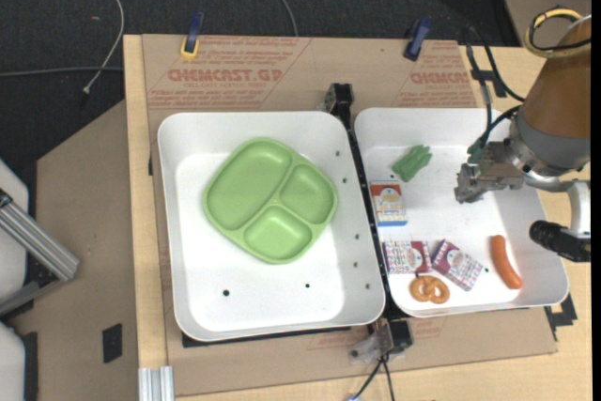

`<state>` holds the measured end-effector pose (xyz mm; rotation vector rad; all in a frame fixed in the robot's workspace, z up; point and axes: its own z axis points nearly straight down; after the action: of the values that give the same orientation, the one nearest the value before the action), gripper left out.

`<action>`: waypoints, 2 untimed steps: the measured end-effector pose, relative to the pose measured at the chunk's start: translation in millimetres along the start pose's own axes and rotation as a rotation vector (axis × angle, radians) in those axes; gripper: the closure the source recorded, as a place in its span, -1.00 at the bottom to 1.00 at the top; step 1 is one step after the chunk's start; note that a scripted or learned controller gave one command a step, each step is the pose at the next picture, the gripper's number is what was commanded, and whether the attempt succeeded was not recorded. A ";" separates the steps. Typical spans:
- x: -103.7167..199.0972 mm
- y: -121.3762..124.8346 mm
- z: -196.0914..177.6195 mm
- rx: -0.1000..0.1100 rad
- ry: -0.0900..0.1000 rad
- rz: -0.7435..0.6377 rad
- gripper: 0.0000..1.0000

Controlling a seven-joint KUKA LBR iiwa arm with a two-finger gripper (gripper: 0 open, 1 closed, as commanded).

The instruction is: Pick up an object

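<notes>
In the camera view, the bench (94, 202) carries two shallow white bins side by side. The left bin (188, 296) holds a green divided plate (270, 199) with three compartments, and the plate lies a little turned, near the middle of the bin. The right bin (451, 131) holds several small things. A green object (412, 161) lies in the upper part of this bin. Below it, close to the left wall, lies a small packet (388, 203) with red and white print. Further toward the front edge, two small pink and white packets (404, 255) (457, 265) lie near each other, and a pretzel-shaped toy (430, 289) lies just in front of them. A small orange sausage (506, 260) lies near the right wall. The arm (563, 99) comes in from the right, and the gripper (474, 183) hangs over the middle of the right bin, to the right of the green object and apart from it. How the jaws stand I cannot tell, because the gripper body hides them from this angle. No object is seen between them.
</notes>
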<state>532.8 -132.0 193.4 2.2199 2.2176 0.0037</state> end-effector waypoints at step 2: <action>10.6 4.1 -87.3 -0.001 0.000 -0.002 1.00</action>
<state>536.6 -121.3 280.7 2.2170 2.2201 0.0044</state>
